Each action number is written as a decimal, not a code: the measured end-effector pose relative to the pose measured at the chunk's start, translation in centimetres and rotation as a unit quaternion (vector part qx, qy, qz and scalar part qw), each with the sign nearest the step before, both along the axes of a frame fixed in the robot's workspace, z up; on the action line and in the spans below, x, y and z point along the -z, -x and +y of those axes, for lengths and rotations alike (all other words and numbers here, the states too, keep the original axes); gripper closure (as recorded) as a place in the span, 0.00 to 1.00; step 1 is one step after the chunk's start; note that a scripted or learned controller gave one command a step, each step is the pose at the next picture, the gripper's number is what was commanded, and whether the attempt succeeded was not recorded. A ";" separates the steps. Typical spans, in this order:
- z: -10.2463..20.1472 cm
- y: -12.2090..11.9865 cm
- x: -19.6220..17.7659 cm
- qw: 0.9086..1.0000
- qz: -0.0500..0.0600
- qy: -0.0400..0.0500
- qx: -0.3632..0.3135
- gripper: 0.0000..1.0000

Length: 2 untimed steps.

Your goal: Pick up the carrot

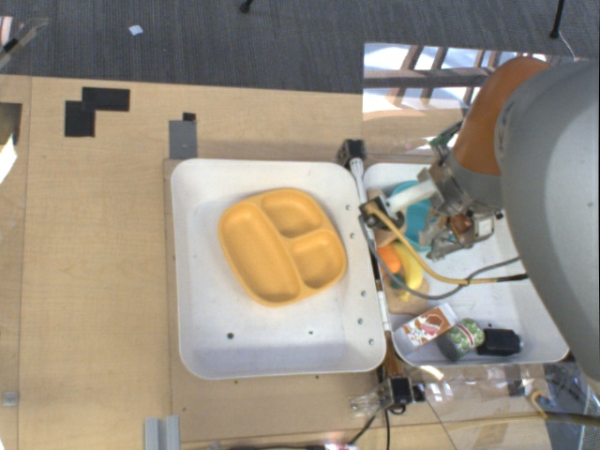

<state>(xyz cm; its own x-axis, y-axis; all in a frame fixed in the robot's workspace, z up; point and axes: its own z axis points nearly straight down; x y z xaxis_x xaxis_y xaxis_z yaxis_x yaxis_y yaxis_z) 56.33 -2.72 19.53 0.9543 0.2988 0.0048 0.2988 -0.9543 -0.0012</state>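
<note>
The carrot [388, 258] is a small orange piece at the left edge of the right bin [539, 345], close to the divider between the bins. A yellow banana-like item [412, 267] lies against its right side. My gripper [442, 234] hangs low over the right bin, just right of and slightly above the carrot, over a teal object [415, 216]. The big grey arm with its orange band [492, 125] covers much of that bin. Nothing shows as held.
The left bin [202, 345] holds a yellow divided plate [281, 245]. In the front of the right bin lie a red-and-white packet [427, 326], a green can [460, 337] and a black item [501, 341]. A yellow cable [450, 277] loops under the gripper.
</note>
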 end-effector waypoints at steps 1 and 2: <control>-0.9 3.8 -4.0 0.999 0.001 0.000 0.045 1.00; -0.8 3.9 -3.9 0.999 0.002 0.000 0.044 0.00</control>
